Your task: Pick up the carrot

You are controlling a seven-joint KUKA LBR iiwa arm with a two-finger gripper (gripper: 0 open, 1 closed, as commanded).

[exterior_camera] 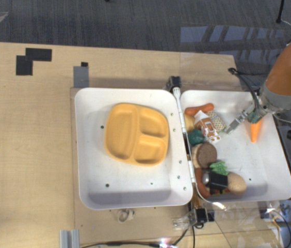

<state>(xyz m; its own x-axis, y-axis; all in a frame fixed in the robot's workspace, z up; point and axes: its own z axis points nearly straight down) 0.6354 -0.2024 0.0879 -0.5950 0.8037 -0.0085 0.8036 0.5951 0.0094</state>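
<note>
The gripper (249, 117) hovers in the right bin (279, 164), the carrot (255, 130) just beside its fingers (spread or pinched, I cannot tell).

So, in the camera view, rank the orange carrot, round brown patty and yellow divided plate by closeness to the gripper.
1. Orange carrot, right bin, beside the gripper.
2. Round brown patty, right bin's left side.
3. Yellow divided plate, left bin.
</note>
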